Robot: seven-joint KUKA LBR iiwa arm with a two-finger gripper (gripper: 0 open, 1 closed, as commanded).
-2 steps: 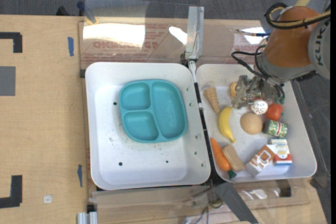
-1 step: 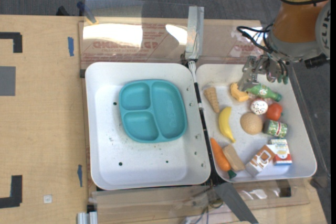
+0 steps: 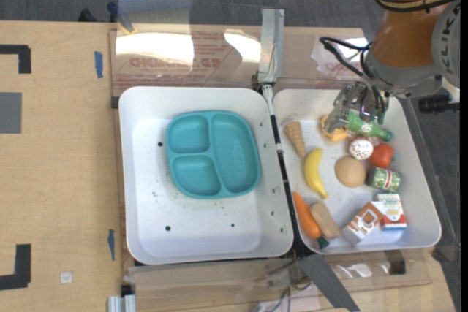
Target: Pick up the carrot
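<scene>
The carrot (image 3: 306, 215) is orange with a dark green tip and lies at a slant along the near left edge of the right bin (image 3: 417, 179), beside a tan bread stick (image 3: 326, 222). My gripper (image 3: 360, 112) hangs over the far part of that bin, well away from the carrot, on the far side of the banana. It is right above a green bottle-shaped toy (image 3: 371, 130) and a yellow toy (image 3: 335, 131). Its fingers look open, with nothing between them.
Also in the right bin are an ice cream cone (image 3: 295, 137), a banana (image 3: 315, 172), a brown ball (image 3: 350, 172), a speckled white ball (image 3: 360, 149), a tomato (image 3: 382, 154), a green can (image 3: 385, 179) and small cartons (image 3: 379, 215). A teal divided plate (image 3: 213, 153) sits in the left bin (image 3: 146, 230).
</scene>
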